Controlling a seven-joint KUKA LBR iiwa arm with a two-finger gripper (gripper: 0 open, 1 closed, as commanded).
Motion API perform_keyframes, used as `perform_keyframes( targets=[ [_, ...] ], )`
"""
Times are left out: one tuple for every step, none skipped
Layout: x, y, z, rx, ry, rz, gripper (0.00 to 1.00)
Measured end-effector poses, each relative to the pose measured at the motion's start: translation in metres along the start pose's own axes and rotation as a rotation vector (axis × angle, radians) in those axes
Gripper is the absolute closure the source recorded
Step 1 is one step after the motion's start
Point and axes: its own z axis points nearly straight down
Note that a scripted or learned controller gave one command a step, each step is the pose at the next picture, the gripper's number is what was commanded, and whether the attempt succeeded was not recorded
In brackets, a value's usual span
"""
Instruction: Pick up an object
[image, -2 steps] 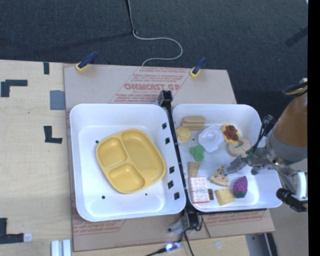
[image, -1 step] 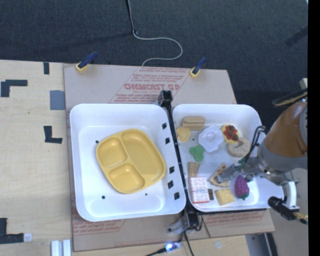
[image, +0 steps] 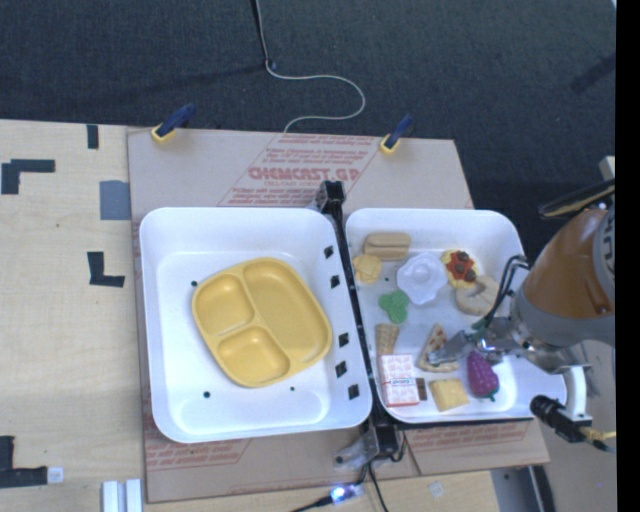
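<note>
The right white bin (image: 497, 228) holds several toy foods. Among them are a tan bun (image: 386, 245), a white crinkled cup (image: 421, 278), a green piece (image: 393, 307), a pizza slice (image: 436, 350), a purple grape bunch (image: 483, 375), a yellow square (image: 448, 394) and a red-and-white box (image: 398, 378). My gripper (image: 470, 344) is low over the bin's right front part, between the pizza slice and the grapes. Its tip sits just right of the pizza slice. I see nothing lifted off the bin floor.
The left white bin (image: 165, 300) holds a yellow divided plate (image: 262, 320). A black divider (image: 345, 300) runs between the bins. The grey arm with its orange band (image: 565, 275) overhangs the right bin's right rim. A red-topped piece (image: 461, 266) and a beige piece (image: 473, 298) lie near the wrist.
</note>
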Motion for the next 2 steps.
perform_keyframes(
  targets=[
    [0.002, 0.004, -0.014, -0.011, 0.002, -0.002, 1.0],
    [0.006, 0.009, -0.074, -0.004, -0.003, -0.001, 1.0]
  ],
)
